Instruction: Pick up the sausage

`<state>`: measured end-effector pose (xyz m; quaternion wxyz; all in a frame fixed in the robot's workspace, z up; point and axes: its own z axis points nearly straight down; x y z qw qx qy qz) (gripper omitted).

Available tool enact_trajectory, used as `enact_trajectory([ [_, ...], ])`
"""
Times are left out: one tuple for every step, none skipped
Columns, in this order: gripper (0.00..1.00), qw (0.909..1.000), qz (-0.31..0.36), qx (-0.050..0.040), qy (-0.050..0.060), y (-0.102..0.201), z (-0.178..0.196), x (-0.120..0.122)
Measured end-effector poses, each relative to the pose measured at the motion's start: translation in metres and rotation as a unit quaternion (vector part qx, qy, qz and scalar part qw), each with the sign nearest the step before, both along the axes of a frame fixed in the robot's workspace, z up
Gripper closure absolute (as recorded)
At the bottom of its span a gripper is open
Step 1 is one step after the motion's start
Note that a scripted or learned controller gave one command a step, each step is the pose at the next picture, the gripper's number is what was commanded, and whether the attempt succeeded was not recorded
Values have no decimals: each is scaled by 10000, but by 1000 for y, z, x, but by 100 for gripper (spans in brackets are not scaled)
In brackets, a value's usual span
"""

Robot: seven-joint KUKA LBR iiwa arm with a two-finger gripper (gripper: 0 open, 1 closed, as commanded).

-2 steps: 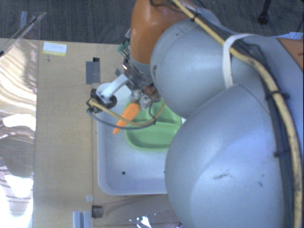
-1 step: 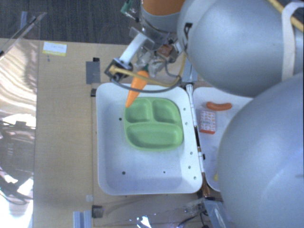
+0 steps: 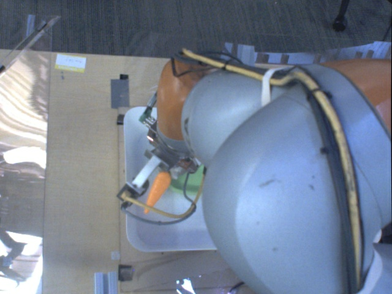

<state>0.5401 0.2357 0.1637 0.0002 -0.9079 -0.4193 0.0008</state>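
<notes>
orange, carrot-shaped piece [image 3: 158, 188] lies in the white bin [image 3: 136, 133] on the desk [image 3: 79, 164], just beside a green thing [image 3: 195, 179]. the claw [image 3: 166, 167] hangs close over them under the grey arm [image 3: 275, 182]. i cannot tell whether it is wide or narrow, nor where the sausage lies.

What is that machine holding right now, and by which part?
It cannot be told. The gripper hangs over the shallow white bin beside an orange carrot-shaped toy, but the big grey arm hides any grasp.
</notes>
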Motion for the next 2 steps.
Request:
enact_trajectory([
  [100, 9814, 1921, 2, -33, -38, 81, 54],
  [100, 9990, 439, 5, -18, 0, 97, 1],
])
